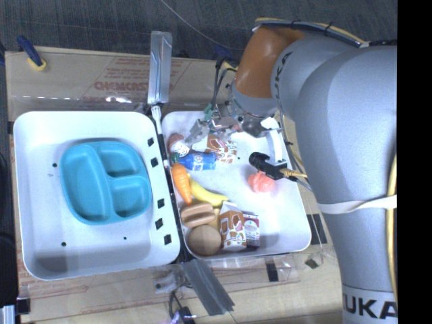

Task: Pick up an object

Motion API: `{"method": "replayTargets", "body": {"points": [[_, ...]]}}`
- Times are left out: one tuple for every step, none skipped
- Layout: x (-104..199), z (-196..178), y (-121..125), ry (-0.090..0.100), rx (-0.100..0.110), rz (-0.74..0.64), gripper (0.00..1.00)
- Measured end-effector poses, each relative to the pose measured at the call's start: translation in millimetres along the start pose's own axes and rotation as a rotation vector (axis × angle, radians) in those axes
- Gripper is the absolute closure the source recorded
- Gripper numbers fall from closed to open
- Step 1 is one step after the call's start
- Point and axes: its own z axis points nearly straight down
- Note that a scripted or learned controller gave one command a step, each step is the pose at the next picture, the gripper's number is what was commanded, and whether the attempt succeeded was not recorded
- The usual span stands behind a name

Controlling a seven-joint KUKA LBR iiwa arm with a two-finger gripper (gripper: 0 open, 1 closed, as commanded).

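My gripper [201,131] reaches down into the far left part of the right bin [290,211]. It hangs just above a small brown and white packet [223,149] and next to a small reddish ball [176,142] by the bin's left wall. A blue and white bottle [196,161] lies just in front of it. Nothing can be seen held in the gripper. Along the left wall lie a carrot [181,183], a banana [207,195] and a hot dog bun [197,214]. A pink toy [263,182] sits alone on the right.
A brown round loaf [204,240] and a printed carton [240,229] lie at the right bin's near edge. The left bin [34,181] holds a blue divided tray [106,179]. The grey arm [337,113] covers the right bin's far right side.
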Motion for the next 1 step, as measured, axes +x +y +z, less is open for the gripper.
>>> {"method": "replayTargets", "body": {"points": [[-17.5, 24.5, 4.4, -0.021, -0.018, -0.329, 0.0]]}}
